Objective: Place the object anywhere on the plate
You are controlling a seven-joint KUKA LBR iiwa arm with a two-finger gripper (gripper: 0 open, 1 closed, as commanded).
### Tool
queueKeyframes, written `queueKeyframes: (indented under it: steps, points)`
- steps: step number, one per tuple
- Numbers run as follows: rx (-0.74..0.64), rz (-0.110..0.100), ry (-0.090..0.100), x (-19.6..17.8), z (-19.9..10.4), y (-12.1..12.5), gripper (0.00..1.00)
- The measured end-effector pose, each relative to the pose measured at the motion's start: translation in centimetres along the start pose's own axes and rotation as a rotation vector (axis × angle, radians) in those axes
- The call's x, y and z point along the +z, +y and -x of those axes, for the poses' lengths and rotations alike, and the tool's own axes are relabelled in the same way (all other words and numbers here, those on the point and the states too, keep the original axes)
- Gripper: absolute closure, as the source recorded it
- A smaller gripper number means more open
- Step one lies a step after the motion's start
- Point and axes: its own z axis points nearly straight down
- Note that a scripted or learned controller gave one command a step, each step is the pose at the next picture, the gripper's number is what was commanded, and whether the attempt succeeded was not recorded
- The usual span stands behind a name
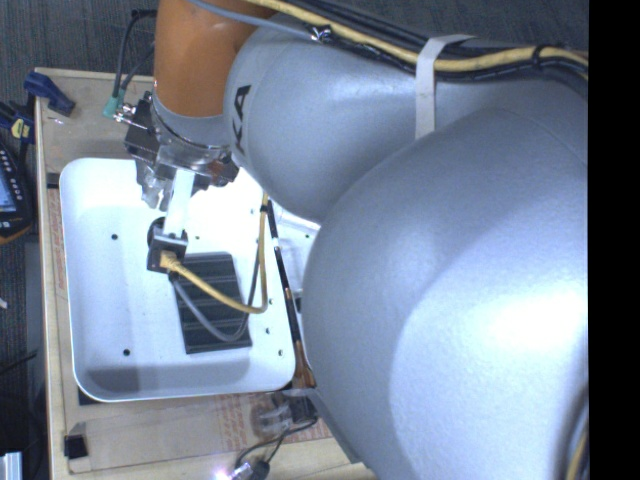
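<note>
My gripper [153, 190] hangs over the far part of the left white bin [100, 308], under the orange band of the wrist. A dark grey ribbed rectangular slab [205, 308] lies flat on the bin floor, toward the near right, a little in front of the gripper. A yellow cable loops across the slab. I see nothing between the gripper and the bin floor below it. My own grey arm hides the right bin and most of the bench.
The wooden bench edge [150, 433] runs along the near side of the bin. A blue clamp [45, 90] sits at the bench's far left corner. A dark device [10, 198] lies off the bench to the left.
</note>
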Motion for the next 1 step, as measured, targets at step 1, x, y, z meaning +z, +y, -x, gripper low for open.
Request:
queueKeyframes:
  steps: [1]
  points:
    - [-0.125, 0.003, 0.001, 6.48, -3.93, 3.94, 1.0]
